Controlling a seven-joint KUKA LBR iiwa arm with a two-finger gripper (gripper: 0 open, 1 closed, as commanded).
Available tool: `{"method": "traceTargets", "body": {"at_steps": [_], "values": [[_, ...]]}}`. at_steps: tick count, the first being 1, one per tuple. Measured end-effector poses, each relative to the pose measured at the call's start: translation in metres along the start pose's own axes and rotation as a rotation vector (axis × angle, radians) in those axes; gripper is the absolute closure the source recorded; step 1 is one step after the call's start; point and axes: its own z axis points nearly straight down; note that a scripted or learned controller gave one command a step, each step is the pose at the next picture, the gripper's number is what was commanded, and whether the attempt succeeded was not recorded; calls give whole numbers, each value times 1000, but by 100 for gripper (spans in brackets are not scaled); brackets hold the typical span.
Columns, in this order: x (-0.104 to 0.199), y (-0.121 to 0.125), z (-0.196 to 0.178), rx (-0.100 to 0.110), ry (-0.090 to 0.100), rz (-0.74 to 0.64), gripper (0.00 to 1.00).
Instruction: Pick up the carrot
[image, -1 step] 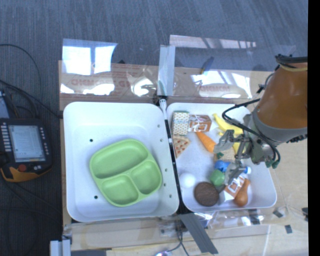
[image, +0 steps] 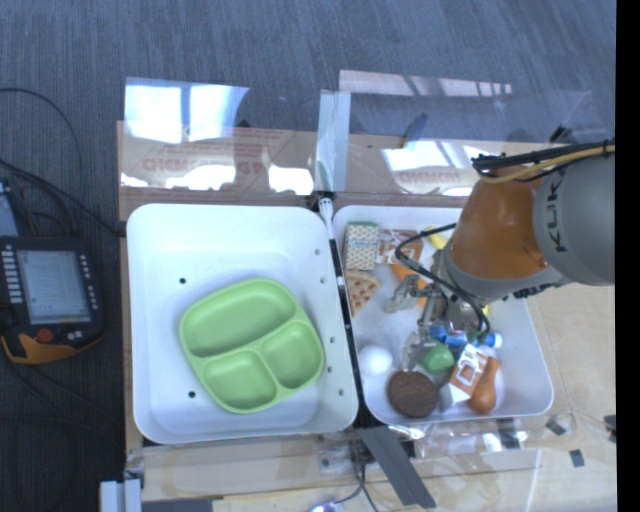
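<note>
The carrot (image: 484, 385) is lying in the right bin (image: 530, 340) near its front right corner, beside a brown round cookie (image: 412, 393). The pincer (image: 437, 335) is hovering just above a green ball (image: 438, 357); whether it is released or clenched, I cannot tell.

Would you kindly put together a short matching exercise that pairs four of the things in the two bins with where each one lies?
Things:
1. green divided plate
2. carrot
3. white ball
4. brown round cookie

Places:
A. right bin, near its front right corner
B. left bin
C. right bin, close to the wall between the bins
D. right bin, at the front edge, just below the gripper

Pairs: 1-B, 2-A, 3-C, 4-D
</note>
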Motion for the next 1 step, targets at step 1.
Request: {"method": "traceTargets", "body": {"at_steps": [1], "values": [[-39, 11, 3, -2, -2, 83, 0]]}}
